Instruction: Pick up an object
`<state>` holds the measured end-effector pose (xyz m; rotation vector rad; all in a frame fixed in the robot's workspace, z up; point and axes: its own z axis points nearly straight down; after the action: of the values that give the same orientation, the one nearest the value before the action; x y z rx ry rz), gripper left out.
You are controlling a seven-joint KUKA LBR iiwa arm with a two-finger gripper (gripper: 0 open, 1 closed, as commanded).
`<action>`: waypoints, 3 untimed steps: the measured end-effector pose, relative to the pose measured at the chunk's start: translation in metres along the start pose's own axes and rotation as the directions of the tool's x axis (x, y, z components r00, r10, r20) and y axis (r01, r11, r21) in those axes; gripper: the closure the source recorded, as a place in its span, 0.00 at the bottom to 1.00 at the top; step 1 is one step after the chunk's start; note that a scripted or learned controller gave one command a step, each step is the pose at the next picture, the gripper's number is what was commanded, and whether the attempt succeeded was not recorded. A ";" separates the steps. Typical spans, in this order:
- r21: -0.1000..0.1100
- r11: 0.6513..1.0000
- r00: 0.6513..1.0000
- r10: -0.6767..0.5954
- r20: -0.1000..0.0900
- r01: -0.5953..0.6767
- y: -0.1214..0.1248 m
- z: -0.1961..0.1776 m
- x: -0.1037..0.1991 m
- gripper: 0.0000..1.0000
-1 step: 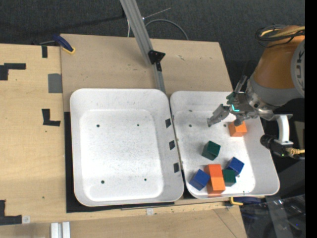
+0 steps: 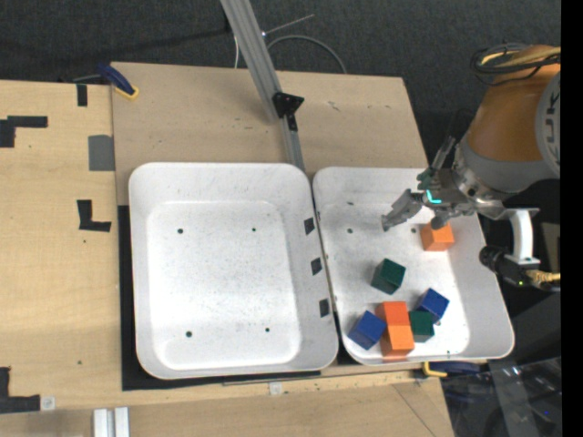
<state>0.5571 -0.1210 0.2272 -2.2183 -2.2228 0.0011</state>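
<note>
**Orange cube sits just right of the gripper in the right bin**

Orange cube [image 2: 438, 237] is in the upper right part of the right bin [image 2: 357, 189], on the bin floor, apart from the other blocks. Your gripper [image 2: 407, 209] hangs over the same bin, up and left of that cube. One grey finger [image 2: 399, 215] slants down-left, with its tip over bare bin floor. The cube lies beside the gripper body, not between the fingers. You can't tell from this angle whether the fingers are spread or closed; the second one doesn't read clearly. Nothing is visibly held.

The arm [image 2: 510, 126] comes in from the right edge of the frame, orange band uppermost, grey wrist below it, with a teal light at the wrist.

Other blocks in the right bin:
- dark green cube [image 2: 389, 275] near the middle, below and left of the orange cube, standing alone
- a cluster in the lower part: blue cube [image 2: 367, 329] at the left, tall orange block [image 2: 397, 327] touching it on the right, small green cube [image 2: 422, 324] just right of that, second blue cube [image 2: 434, 304] up and right of the green one

The left bin [image 2: 219, 271] fills the centre-left of the frame. A grey metal bar [image 2: 257, 44] runs from top centre down to the gap between the bins.
</note>
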 end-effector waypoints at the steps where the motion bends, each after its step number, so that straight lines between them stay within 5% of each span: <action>1: 0.005 1.000 1.000 0.002 0.001 -0.002 -0.004 0.049 -0.008 0.00; 3: 0.004 1.000 1.000 0.001 0.000 -0.001 0.000 0.138 -0.015 0.00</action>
<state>0.5566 -0.1359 0.0896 -2.2179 -2.2199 0.0057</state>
